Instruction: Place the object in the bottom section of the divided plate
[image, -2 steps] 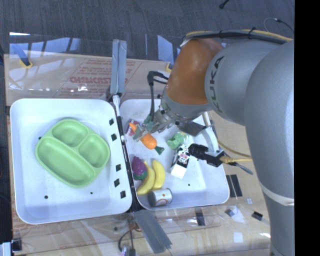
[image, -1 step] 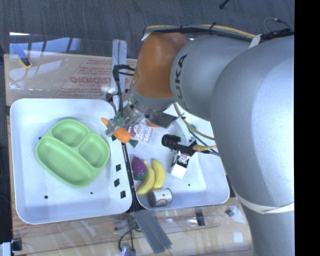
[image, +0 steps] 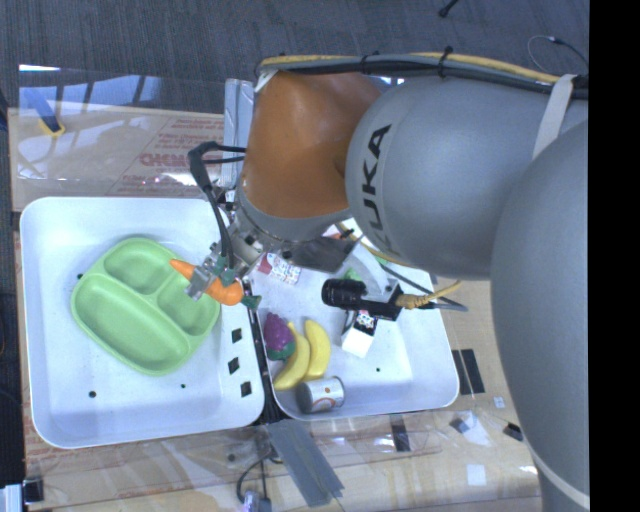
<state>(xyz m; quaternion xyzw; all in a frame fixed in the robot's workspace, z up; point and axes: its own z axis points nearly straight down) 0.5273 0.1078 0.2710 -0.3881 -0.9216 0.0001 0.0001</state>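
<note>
Now the claw (image: 215, 280) hangs over the plate's (image: 140, 330) 3 o'clock rim in the left bin (image: 60, 400), clenched on the carrot (image: 212, 286), whose orange body shows between the fingers. So the pickup looks done; the drop is not. The carrot sits above the rim near the small upper sections, so I judge it must travel toward 7 o'clock, over the large bottom section, before release. A banana (image: 305, 352) lies in the right bin (image: 435, 380).
</note>
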